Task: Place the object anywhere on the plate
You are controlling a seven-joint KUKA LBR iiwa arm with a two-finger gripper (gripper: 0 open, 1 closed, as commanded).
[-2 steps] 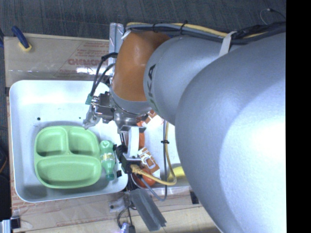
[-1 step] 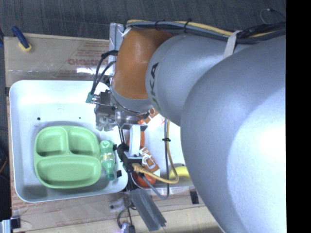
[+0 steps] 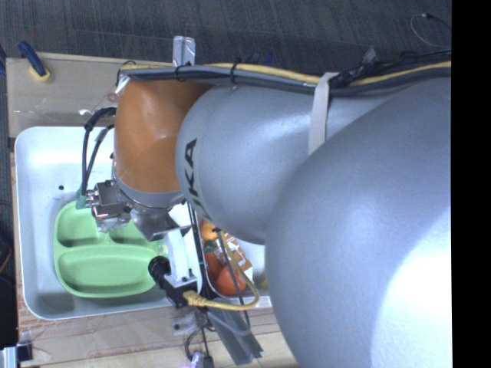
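The big grey arm (image 3: 322, 205) leans over the left white bin (image 3: 34, 205) so its hand (image 3: 115, 205) sits above the green plate (image 3: 100, 271), maybe to drop something there, but I cannot tell what the hand is doing or where the object is.

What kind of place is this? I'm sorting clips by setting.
Probably a robotics lab or test bench. A big grey arm with bundled cables reaches over a shallow white bin holding a green divided plate, all on a wooden bench.
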